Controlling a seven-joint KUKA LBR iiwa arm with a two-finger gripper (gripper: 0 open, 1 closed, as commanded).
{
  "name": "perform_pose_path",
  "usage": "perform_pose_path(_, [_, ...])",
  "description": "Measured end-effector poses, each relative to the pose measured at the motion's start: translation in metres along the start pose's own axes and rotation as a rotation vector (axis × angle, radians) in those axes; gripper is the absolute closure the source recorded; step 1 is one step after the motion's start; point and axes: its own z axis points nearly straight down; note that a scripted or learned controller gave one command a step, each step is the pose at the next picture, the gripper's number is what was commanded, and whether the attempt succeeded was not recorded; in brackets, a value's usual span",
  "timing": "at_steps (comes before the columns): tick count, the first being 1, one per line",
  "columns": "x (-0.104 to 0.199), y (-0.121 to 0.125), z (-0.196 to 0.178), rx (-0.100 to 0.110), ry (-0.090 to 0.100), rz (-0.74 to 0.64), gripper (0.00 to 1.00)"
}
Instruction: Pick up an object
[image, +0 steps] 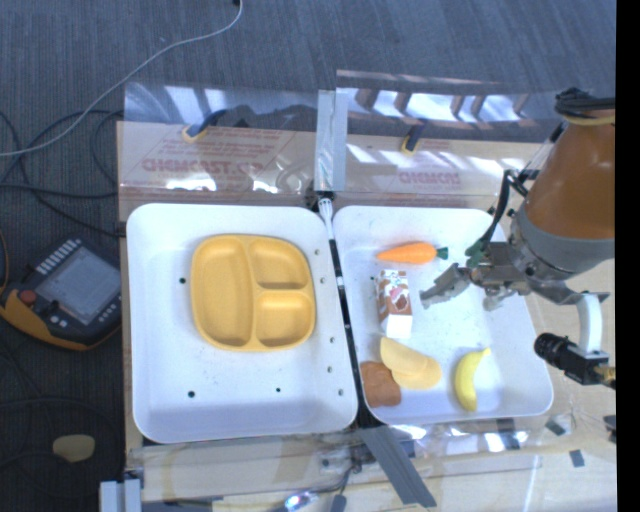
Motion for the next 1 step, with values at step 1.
perform_pose_path(1, [0.0062, 0.0832, 0.0659, -0.001, 0.0, -0.17, 0.0])
